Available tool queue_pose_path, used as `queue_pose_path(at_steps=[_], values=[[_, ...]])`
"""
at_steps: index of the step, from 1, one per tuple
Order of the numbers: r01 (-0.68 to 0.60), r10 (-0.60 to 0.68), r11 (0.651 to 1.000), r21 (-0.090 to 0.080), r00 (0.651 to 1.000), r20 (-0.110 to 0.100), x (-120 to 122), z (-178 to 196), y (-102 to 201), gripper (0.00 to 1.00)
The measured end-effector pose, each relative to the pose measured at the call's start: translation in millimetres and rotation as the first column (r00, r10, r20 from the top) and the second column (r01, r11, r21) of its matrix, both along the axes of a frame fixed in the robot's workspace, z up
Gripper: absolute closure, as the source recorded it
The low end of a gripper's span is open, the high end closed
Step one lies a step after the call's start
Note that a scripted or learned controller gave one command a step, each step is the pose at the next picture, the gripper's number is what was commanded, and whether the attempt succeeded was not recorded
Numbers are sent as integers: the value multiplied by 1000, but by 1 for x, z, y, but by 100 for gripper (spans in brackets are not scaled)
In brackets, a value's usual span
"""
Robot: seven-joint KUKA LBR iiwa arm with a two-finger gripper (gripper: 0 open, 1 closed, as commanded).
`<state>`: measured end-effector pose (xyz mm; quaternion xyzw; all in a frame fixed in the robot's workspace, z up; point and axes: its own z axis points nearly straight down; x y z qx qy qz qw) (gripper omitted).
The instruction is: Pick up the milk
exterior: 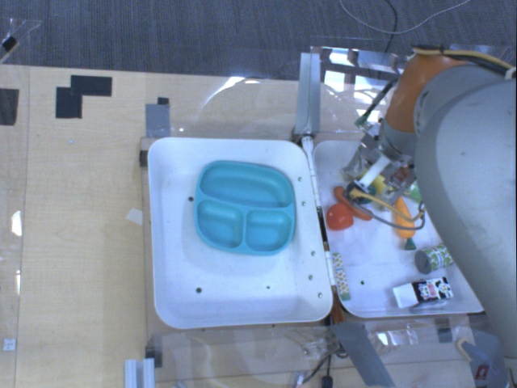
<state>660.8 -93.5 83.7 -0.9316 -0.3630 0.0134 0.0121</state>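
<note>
Wooden bench [73,241], grey carpet [202,14] behind

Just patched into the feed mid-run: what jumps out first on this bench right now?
The big grey arm with its orange band crowds the right side, its gripper low over a cluster of small items in the right bin. In the left bin sits a bright blue divided tray, the largest splash of colour. The milk carton lies near the right bin's front edge, apart from the gripper.
</note>
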Motion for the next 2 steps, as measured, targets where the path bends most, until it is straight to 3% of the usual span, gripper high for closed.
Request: queue_pose_path(at_steps=[1,2], values=[[-102,102,995,-6,995,16,-2,1,-34,0],[-189,189,982,1,981,40,-11,5,-77,0]])
